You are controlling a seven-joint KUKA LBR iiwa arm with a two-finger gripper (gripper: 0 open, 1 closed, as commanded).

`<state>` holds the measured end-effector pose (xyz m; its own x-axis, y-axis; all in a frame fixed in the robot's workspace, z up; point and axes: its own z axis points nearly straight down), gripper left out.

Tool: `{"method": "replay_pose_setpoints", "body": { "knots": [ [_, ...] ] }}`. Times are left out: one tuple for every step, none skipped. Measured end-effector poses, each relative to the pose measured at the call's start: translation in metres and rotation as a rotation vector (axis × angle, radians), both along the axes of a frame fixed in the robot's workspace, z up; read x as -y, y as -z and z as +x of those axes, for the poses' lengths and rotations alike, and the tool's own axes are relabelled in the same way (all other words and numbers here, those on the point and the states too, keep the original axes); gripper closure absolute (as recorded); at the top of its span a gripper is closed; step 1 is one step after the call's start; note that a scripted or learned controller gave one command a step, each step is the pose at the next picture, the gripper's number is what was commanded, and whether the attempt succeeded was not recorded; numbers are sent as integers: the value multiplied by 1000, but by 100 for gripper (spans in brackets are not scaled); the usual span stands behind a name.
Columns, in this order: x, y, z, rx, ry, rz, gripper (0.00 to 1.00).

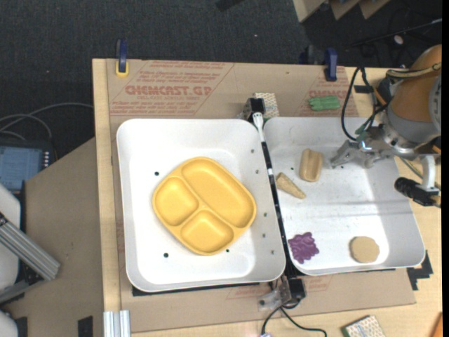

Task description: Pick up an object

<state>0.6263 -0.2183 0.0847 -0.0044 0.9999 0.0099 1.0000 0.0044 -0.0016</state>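
Brown board bench (182, 90) on dark carpet, blue clamps at the back edge, two white bins sitting side by side on it and touching along a middle seam.

Left bin (140, 153): one yellow three-compartment tray (203, 204), roughly centred, turned at a slant. Bare white floor all round it, widest along the back and left walls.

Right bin (393, 216): four small pieces, well apart from each other. Tan block (310, 165) near the back middle. Tan wedge (290, 185) just beside the seam wall, little room on that side. Purple lump (304, 246) near the front left corner, close to the seam. Round tan disc (365, 249) near the front wall. Middle and right of this bin floor are bare.

Arm comes in from the right, orange band above the wrist. Gripper (359, 153) hangs over the back right part of the right bin, right of the tan block and apart from it. Nothing seen between the fingers; cannot tell whether they are spread or closed.

Green object (323, 104) lies on the board behind the right bin.
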Motion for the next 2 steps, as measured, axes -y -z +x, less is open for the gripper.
{"method": "replay_pose_setpoints", "body": {
  "knots": [
    [0, 0, 0, 0, 0, 0, 0],
    [0, 0, 0, 0, 0, 0, 0]
  ]
}}
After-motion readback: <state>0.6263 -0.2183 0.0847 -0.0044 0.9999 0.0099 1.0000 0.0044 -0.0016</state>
